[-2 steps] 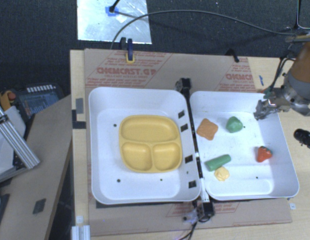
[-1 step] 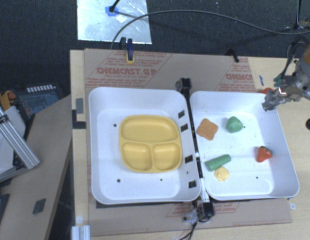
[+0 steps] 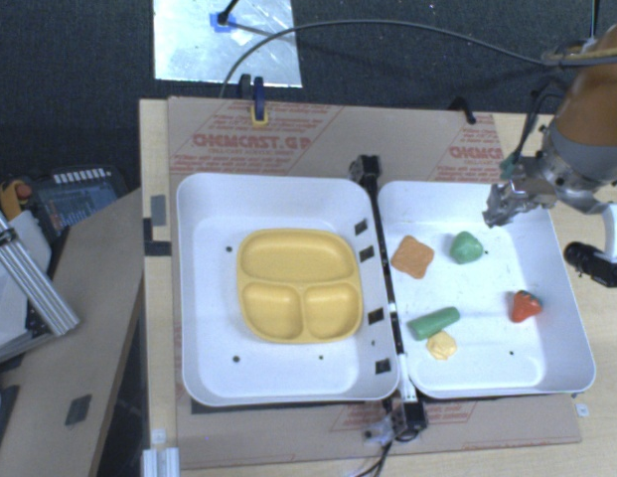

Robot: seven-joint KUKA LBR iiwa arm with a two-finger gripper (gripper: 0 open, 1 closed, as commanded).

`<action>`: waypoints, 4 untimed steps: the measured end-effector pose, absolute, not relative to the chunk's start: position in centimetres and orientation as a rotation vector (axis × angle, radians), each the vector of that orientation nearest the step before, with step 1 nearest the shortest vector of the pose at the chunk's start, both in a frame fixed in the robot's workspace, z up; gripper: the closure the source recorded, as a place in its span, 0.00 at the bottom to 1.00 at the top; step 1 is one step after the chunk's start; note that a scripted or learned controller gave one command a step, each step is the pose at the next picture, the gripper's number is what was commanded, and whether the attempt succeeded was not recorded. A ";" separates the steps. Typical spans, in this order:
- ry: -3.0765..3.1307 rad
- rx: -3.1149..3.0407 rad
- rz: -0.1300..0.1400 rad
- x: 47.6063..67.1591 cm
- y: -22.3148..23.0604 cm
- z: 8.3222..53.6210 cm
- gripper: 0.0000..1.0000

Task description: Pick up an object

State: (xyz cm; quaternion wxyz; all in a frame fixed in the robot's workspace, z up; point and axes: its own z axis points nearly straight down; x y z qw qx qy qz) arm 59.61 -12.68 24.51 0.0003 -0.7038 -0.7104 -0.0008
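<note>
Yellow piece point(image 3: 441, 346) well apart from tool point(image 3: 500, 210); tool's state unclear.

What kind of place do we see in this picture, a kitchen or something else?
Most likely a robotics lab bench, not a kitchen. A robot arm's gripper hangs over the right white bin of toy-like food pieces, a yellow divided tray sits in the left bin, and loose cables cross the background.
</note>
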 end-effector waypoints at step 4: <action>-2.231 -2.208 -0.003 58.8 11.0 22.9 1.00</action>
